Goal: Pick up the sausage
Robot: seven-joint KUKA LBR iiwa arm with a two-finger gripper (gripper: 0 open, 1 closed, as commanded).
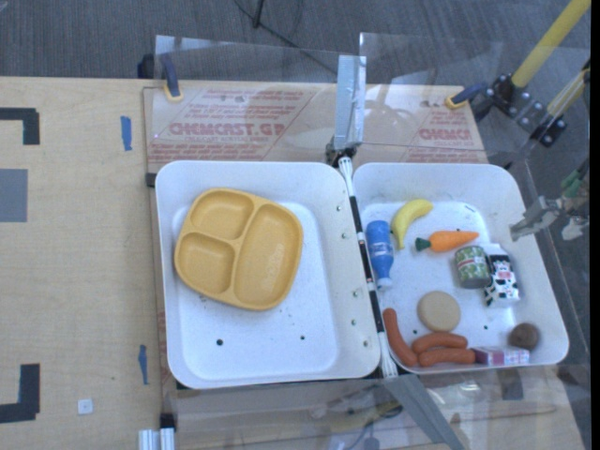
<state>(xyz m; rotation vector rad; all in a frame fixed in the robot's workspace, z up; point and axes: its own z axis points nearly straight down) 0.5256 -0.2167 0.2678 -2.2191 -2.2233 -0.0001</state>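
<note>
Claw hovers by the right bin's edge, and I can't tell if it's released or clenched. The cow toy and can sit nearest it and could get clipped. The sausage lies farthest from it, hugging the bin wall beside a pink tube, so a slip or wrong grab seems likely.

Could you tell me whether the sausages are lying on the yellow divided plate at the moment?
No, the sausages lie at the near edge of the right bin, while the yellow plate sits in the left bin.
</note>
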